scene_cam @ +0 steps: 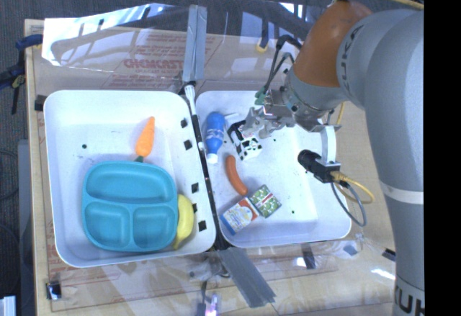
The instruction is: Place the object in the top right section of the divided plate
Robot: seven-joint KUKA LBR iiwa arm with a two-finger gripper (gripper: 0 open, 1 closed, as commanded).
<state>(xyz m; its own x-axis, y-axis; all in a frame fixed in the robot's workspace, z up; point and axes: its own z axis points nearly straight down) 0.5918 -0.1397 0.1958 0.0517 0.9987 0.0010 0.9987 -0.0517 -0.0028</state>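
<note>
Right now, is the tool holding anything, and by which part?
Cannot tell. The tool sits low in the right bin beside the blue bottle, with nothing visibly between its tips.

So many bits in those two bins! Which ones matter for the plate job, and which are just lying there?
In the job:
- divided plate, left bin
- gripper, over the right bin

Lying about:
- carrot
- banana
- bottle
- sausage
- carton

Which object it will pick is not clear.
</note>
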